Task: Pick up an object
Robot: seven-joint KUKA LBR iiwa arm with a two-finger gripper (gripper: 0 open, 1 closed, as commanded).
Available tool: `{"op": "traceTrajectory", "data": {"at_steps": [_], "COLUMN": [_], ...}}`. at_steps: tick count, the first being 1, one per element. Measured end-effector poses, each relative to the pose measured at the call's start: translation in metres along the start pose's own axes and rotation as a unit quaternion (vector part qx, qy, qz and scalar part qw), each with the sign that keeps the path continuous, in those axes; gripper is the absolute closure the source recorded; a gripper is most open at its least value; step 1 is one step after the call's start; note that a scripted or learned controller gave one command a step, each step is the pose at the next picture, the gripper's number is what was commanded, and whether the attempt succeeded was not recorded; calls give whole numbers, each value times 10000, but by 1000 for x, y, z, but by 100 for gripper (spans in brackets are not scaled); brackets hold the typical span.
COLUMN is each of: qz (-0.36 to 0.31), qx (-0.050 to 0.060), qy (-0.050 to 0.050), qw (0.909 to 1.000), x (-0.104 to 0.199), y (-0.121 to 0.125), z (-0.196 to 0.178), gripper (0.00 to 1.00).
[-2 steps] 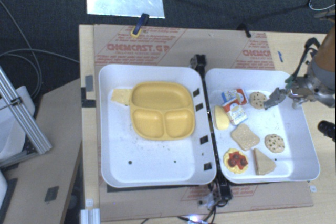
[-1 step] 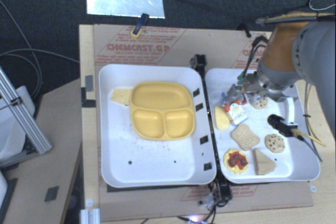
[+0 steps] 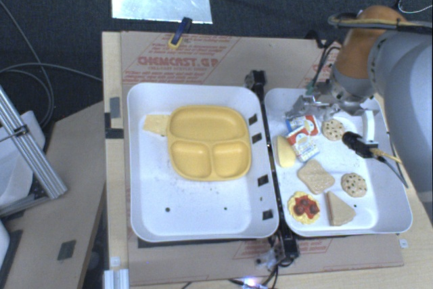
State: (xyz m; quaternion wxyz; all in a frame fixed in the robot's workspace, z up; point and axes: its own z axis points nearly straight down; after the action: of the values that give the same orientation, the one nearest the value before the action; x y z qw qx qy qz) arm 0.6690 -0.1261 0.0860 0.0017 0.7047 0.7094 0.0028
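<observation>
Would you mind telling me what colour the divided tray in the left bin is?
Pale yellow; the divided tray shows plainly in the camera view.

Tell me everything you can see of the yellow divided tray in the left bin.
The yellow tray looks like moulded plastic, with rounded corners and three compartments: one wide at the far side, two smaller nearer the camera. It lies flat, right way up, about mid-bin in the left bin. A pale yellow flat piece meets its left far corner.
</observation>
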Motion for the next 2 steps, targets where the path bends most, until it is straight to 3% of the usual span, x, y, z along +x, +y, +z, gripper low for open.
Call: {"op": "traceTrajectory", "data": {"at_steps": [1, 2], "qz": [1, -1], "qx": [-30, 4], "qy": [-14, -12], "qw": [10000, 10000], "x": [37, 19], "y": [-24, 2], "z": [-4, 0], "gripper": [0, 0]}}
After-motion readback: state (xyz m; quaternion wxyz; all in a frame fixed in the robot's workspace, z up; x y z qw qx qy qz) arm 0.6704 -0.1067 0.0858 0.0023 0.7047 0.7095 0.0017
